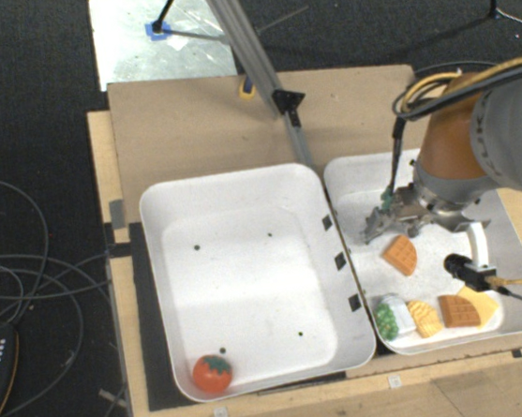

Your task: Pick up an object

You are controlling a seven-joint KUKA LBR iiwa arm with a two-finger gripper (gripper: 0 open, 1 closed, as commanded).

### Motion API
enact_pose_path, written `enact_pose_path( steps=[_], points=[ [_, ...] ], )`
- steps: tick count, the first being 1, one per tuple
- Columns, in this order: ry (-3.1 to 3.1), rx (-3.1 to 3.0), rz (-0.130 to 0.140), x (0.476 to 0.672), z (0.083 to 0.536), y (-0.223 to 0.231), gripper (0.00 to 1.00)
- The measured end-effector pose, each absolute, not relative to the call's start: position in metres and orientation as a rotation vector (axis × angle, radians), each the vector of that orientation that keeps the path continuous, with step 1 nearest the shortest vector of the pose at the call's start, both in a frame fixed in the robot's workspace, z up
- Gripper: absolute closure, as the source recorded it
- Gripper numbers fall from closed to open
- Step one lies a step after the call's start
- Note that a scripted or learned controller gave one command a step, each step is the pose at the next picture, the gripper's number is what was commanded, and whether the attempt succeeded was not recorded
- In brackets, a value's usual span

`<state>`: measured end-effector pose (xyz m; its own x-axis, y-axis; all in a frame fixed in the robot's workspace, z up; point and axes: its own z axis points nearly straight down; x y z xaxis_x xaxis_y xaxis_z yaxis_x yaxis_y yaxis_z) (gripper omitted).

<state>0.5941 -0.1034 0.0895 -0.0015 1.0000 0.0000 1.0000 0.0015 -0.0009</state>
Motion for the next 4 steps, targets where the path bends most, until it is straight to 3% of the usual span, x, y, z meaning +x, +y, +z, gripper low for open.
enact_pose_path(
  steps=[1, 4],
  points=[
    [-2.225, -2.221, -0.004, 0.595, 0.102, -0.104, 1.0],
    [-2.232, -2.22, -0.007, 0.605, 0.266, -0.107, 1.0]
  ],
)
